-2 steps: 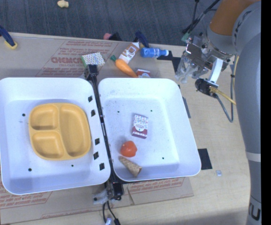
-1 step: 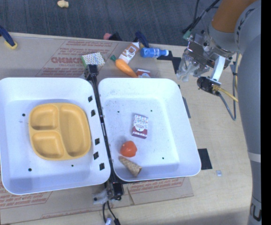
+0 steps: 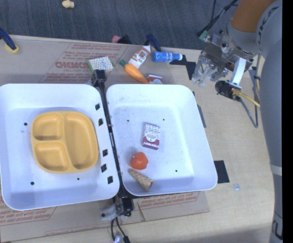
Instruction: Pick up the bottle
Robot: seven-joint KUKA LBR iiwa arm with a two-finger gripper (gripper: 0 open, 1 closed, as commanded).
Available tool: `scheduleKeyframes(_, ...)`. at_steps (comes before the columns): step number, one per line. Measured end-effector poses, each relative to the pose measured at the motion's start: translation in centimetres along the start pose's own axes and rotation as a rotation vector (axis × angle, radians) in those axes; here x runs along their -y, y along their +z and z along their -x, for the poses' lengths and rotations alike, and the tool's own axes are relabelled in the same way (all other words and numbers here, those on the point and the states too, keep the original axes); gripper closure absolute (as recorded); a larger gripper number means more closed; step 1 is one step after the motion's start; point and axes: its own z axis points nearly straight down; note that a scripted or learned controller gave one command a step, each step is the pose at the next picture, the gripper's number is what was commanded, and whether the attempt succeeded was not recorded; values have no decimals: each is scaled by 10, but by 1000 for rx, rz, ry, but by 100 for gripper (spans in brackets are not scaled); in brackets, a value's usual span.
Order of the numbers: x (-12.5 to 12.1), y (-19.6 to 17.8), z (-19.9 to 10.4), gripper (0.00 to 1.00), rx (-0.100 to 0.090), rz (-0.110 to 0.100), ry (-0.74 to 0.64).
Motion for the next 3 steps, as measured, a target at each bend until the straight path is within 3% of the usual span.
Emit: scheduleKeyframes(3,1,-30,-3,100,4,-6,-23)
